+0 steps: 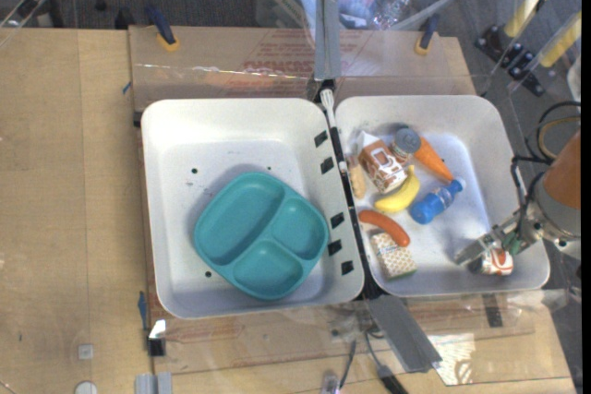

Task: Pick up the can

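- Can (383,165), brown-and-white label, lay on its side in the right bin (480,113), far-left part, close to the divider
- Banana (399,195) touched its near side; carrot (432,160) just to its right; blue bottle (434,203) near
- Gripper (488,252) sat low at the bin's near-right corner, well apart from the can; open or closed, could not tell
- Small red-and-white object (499,263) right at the gripper; identity unclear
- Judged: can stiff, smooth-walled, liable to roll; take it across the curved body, mid-length, from the side clear of the banana
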You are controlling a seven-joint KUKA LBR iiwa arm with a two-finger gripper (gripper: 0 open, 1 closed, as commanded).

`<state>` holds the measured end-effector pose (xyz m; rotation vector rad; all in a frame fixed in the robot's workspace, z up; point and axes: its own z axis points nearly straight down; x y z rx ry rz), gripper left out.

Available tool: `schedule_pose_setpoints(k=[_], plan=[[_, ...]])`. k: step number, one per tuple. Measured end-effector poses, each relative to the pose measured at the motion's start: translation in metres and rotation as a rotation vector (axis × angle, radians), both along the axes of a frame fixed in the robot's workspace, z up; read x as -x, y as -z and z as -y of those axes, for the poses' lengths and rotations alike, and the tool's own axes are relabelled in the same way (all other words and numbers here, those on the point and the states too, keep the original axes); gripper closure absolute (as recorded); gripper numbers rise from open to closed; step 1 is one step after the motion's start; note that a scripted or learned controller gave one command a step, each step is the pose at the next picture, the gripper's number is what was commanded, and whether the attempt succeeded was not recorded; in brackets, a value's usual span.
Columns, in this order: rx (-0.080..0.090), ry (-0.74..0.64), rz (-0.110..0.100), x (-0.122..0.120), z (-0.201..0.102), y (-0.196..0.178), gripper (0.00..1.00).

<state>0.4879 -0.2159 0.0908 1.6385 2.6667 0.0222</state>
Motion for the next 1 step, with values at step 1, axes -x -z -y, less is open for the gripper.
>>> schedule_pose_setpoints(k=[1], plan=[[-0.014, 0.323, -0.017, -0.0068, -0.006, -0.0047, 0.0]])
